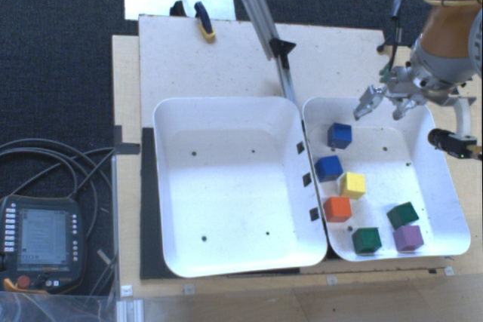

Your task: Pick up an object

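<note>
Two white bins sit side by side on a pale bench.
Left bin [226,185] is bare; right bin [441,192] holds two blue cubes [339,135], a yellow [352,185], an orange [337,209], two green [367,240] and a purple cube [408,237]. Gripper [385,105] hovers above the right bin's far rim, fingers spread, gripping nothing.

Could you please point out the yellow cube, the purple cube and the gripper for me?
yellow cube [352,185]: camera view, on its top face.
purple cube [408,237]: camera view, on its top face.
gripper [383,105]: camera view, midway between its fingertips, above the right bin's far edge.
</note>
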You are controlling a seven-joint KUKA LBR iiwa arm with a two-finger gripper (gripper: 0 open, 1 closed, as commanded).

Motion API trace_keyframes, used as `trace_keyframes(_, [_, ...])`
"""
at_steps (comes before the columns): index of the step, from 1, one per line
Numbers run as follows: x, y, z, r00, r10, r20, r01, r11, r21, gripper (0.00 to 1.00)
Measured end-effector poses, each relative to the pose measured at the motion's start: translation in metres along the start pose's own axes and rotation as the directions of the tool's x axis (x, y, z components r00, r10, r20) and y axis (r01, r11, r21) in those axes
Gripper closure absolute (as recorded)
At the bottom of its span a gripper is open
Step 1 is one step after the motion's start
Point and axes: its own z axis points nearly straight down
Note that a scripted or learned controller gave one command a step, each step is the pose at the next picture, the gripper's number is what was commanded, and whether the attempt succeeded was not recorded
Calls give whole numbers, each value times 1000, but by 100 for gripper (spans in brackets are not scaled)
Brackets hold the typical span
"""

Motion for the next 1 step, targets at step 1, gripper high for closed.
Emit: trace_keyframes(1, [3,-3,61,1000,2,0,-2,1000,0,0])
